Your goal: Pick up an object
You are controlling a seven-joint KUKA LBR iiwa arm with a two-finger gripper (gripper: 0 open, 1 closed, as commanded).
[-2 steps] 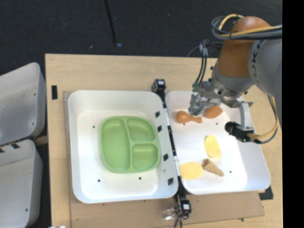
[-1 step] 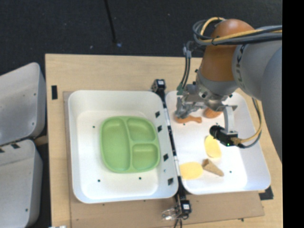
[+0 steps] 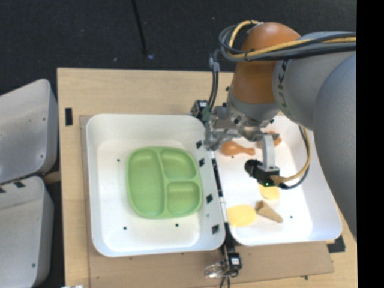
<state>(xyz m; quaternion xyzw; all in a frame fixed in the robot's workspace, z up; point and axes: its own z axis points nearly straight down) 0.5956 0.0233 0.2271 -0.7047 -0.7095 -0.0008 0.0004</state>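
Starting left: left bin w/ green divided plate lying flat near its middle, well apart from the action. Next over, right bin, pressed up against the left one along the shared rim. Claw low over the far-left corner of the right bin, just beside that shared rim, tucked under the grey wrist w/ orange band. Mostly covered from above, so can't tell whether spread or pressed together, nor whether pinching anything. Orange toy drumstick just toward the near edge of the bench from the claw and slightly right. Just beside it, maybe touching; contact not clear. Long axis approx left-right, fat end toward the shared rim, thin end pointing to the bin's middle. Prob the target, being closest by far. Further toward the near edge: yellow round piece by the shared rim, then tan wedge just beside it on the right, touching or nearly. Small yellow-green bit a little beyond those, partly covered. Judging from this: short shift toward the near edge needed, w/ the grip set across the drumstick's narrow width, not along its length. One arm only, reaching in from the right, so no choice of which.
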